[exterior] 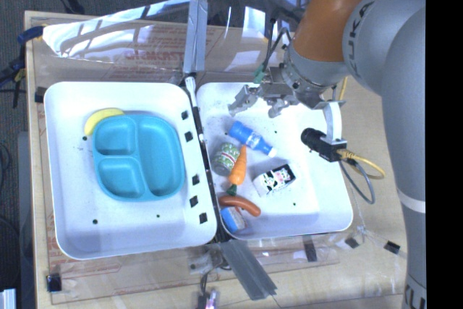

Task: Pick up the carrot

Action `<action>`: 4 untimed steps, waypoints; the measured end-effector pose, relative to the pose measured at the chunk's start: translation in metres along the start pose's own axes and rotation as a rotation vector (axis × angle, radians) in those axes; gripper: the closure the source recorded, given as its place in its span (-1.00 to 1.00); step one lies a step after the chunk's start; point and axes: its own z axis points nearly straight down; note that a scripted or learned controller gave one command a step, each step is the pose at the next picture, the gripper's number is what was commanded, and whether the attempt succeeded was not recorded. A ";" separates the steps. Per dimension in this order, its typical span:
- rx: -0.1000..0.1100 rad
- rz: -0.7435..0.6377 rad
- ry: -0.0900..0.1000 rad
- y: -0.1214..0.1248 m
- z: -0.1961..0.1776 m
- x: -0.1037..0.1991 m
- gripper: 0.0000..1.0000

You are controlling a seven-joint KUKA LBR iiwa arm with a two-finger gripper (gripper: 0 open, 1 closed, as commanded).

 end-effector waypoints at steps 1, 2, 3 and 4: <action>-0.001 0.275 0.001 -0.042 0.148 -0.013 -1.00; -0.007 0.269 0.000 -0.039 0.135 -0.013 1.00; -0.026 0.151 -0.003 -0.082 0.137 -0.075 1.00; -0.011 0.151 0.000 -0.087 0.144 -0.074 -1.00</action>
